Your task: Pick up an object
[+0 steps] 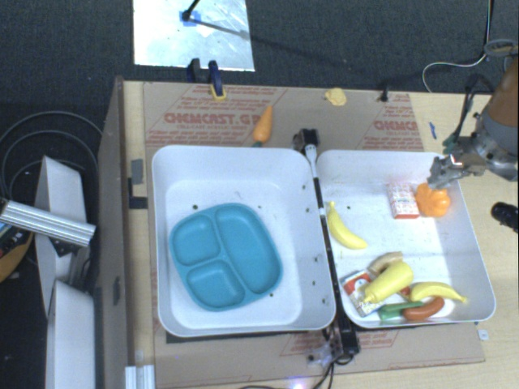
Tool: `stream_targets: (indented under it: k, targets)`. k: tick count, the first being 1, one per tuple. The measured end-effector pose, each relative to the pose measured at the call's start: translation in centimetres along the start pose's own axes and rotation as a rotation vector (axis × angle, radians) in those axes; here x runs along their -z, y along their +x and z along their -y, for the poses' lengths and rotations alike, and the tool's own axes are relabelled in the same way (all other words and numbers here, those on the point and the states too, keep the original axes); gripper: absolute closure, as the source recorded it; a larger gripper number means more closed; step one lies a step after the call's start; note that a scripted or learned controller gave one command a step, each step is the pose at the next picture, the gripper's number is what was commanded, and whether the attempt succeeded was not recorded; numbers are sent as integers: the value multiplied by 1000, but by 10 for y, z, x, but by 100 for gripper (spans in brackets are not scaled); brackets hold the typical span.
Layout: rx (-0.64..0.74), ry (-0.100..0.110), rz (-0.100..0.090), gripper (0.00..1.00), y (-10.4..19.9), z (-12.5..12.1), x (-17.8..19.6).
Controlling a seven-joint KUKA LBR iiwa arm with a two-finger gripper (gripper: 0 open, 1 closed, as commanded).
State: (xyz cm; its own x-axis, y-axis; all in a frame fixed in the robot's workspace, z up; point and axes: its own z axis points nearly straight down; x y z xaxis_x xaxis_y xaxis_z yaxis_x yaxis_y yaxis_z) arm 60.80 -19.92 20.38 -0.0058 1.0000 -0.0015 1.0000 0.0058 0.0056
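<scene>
Your gripper (pixel 443 174) hovers just above the orange fruit (pixel 434 200), its grip state unclear, perhaps approaching; next comes descending squarely onto it.

Looking like smooth, slightly glossy white plastic on both bins: left bin (pixel 166 217), right bin (pixel 466 241). Sitting in the left one, a blue divided tray (pixel 225 254) in matt-looking plastic. Reading as shiny toy plastic: the banana (pixel 345 229), the yellow bottle (pixel 384 283) and the orange fruit (pixel 434 201) in the right bin. Showing printed card or paper on the small red-and-white box (pixel 401 200). Lying under the bins, a pale printed board (pixel 219 116), flat and matt. Glaring at the far side, a crinkled foil-like sheet (pixel 193 23). Gleaming at the left, a brushed metal bar (pixel 47 223). Covering the floor, dark rough carpet (pixel 57 47).
</scene>
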Motion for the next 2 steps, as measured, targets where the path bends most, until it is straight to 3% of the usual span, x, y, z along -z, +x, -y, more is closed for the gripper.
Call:
stream_targets:
  k: [1, 2]
  targets:
    - [0, 2, 0, 100, 6, -24, -23]
    - [-1, 5, -1, 100, 30, 3, -13]
